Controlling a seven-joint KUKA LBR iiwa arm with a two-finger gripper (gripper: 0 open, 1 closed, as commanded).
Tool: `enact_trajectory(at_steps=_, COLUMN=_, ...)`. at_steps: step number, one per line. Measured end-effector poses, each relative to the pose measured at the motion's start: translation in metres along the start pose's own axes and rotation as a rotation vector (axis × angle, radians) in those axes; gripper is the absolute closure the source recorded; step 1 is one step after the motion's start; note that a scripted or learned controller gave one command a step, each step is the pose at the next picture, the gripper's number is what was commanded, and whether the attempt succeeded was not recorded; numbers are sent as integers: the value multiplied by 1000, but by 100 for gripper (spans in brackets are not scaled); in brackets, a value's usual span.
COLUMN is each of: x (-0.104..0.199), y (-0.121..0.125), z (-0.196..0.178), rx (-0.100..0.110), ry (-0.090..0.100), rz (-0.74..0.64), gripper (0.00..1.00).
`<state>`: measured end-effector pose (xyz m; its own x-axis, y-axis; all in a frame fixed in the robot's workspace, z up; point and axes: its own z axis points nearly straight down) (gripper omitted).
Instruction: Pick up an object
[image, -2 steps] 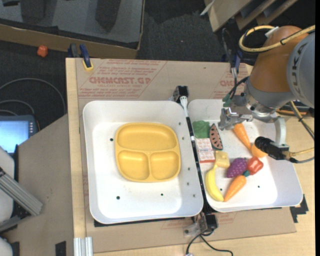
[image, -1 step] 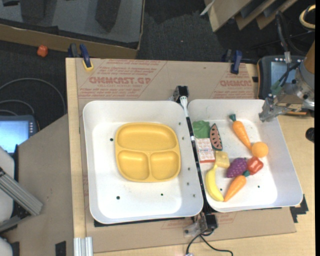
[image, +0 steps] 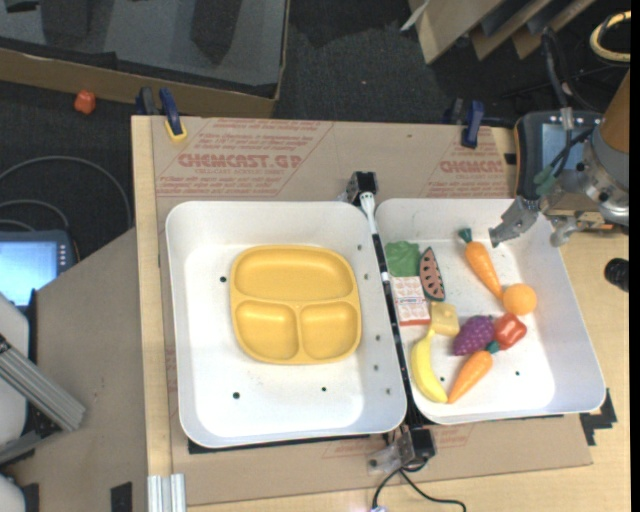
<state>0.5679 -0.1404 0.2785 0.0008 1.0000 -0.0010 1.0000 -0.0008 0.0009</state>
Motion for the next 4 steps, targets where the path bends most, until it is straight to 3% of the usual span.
enact_trajectory(at_steps=1, x=-25, y=62, z=99, rx=4, ry=0, rz=-1, gripper=0)
enact_trajectory(at_steps=2, x=-15, y=59, z=200, rx=9, ry=3, rz=-2, gripper=0)
enact_trajectory(at_steps=3, x=-16, y=61, z=183, rx=-2, ry=0, rz=-2, gripper=100)
enact_trajectory(at_steps=4, x=24, y=7, z=194, rx=7, ry=3, rz=-1, gripper=100)
